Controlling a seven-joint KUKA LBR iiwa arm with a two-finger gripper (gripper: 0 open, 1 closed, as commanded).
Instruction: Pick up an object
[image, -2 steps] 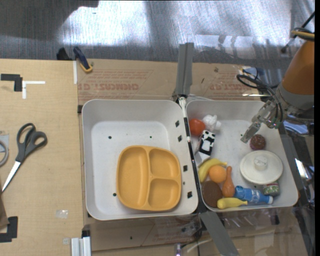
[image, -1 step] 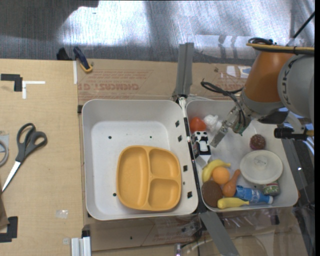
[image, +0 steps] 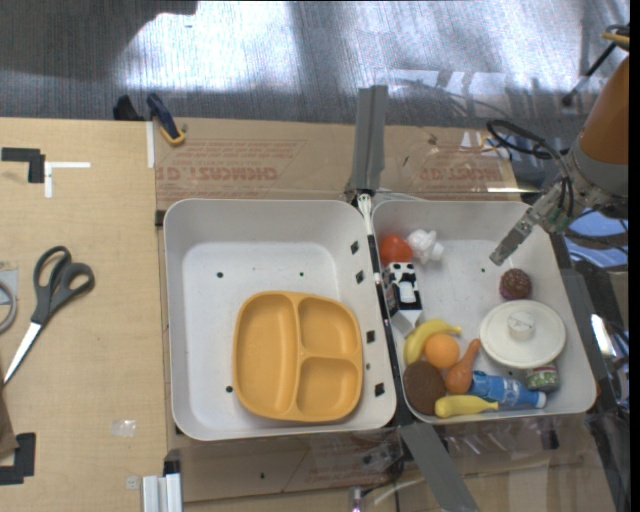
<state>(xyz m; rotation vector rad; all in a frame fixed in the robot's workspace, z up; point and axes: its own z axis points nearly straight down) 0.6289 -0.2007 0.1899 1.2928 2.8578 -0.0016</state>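
Note:
The right bin holds several small items. Among them are a red ball, a white figure, a black-and-white toy, a banana, an orange, a carrot, a brown ball, a blue bottle, a white round lid and a dark red ball. My gripper hangs slanted over the bin's far right part, just up and left of the dark red ball. Nothing is seen held in it.
The left bin carries a yellow divided plate. Scissors lie on the bench at far left. A blue and yellow clip rests behind the bins. Cables run at the back right.

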